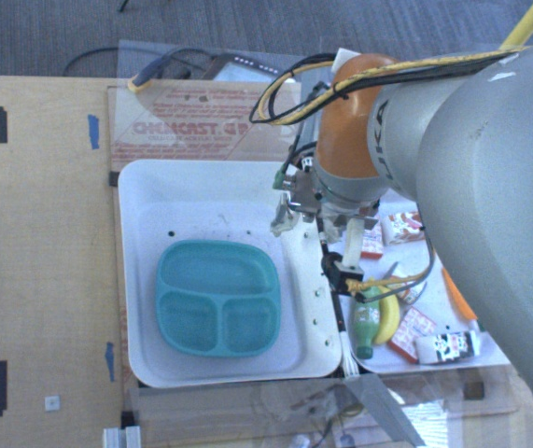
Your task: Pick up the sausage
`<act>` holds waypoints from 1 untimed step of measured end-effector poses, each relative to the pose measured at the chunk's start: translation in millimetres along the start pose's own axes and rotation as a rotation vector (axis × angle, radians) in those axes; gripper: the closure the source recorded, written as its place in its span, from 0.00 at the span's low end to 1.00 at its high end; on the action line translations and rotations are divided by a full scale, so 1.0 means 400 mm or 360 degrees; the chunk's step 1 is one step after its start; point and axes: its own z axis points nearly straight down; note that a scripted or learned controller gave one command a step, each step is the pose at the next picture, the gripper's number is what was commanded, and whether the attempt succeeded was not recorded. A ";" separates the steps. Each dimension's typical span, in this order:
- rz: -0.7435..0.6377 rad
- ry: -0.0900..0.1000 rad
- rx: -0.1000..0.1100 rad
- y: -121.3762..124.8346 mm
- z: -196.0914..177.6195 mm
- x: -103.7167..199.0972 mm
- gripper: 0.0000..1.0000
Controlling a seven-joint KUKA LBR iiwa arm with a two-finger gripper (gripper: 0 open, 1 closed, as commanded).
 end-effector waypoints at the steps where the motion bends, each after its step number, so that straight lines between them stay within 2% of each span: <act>1: 0.0095 -0.0021 -0.0016 0.025 0.026 0.020 1.00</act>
